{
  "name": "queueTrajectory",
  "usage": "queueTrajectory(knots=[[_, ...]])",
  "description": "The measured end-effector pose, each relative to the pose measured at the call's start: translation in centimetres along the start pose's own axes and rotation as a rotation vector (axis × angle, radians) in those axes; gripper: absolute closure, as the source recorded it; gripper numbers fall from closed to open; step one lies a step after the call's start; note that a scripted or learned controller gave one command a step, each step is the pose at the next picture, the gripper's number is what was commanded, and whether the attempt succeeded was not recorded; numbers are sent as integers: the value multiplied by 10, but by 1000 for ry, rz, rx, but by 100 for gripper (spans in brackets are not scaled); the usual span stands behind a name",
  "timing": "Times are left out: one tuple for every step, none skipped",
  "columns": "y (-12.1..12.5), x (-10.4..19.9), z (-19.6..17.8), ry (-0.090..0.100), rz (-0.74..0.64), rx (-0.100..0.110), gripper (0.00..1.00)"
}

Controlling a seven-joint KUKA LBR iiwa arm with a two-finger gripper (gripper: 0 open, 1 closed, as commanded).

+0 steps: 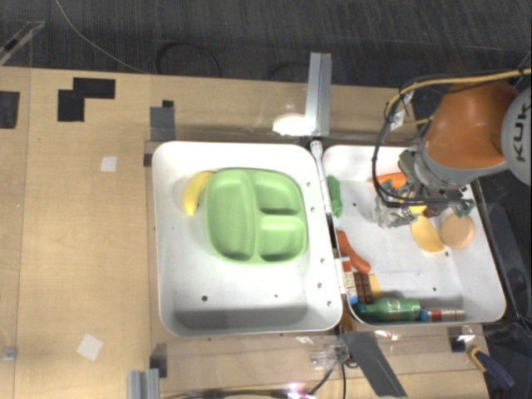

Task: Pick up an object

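Overhead slanted view of a wooden bench bearing two shallow white bins side by side. The left bin holds a green divided tray (three compartments, lying flat near the bin's far half), with a yellow banana touching the tray's left edge and partly tucked under it. A metal post stands at the far end of the seam between the bins. In the right bin, a slim green object lies along the left wall; nearer the camera, an orange-red carrot-like piece lies at a slant beside that wall. Along the near wall lie a green bottle on its side and a marker-like stick just to its right. At the bin's far right, a yellow rounded object and a tan egg-shaped object touch each other, directly below the gripper. The arm, with its orange band, covers the gripper from above; whether the claw is apart or together cannot be told. An orange item shows partly beside the wrist.
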State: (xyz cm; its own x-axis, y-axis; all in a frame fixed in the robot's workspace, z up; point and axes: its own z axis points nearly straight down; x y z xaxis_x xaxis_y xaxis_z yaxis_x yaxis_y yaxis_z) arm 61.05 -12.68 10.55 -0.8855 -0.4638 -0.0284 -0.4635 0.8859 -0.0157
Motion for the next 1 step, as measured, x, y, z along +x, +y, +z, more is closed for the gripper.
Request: queueTrajectory(knots=[[-53,-11,-59,14,-64,-6,100]])
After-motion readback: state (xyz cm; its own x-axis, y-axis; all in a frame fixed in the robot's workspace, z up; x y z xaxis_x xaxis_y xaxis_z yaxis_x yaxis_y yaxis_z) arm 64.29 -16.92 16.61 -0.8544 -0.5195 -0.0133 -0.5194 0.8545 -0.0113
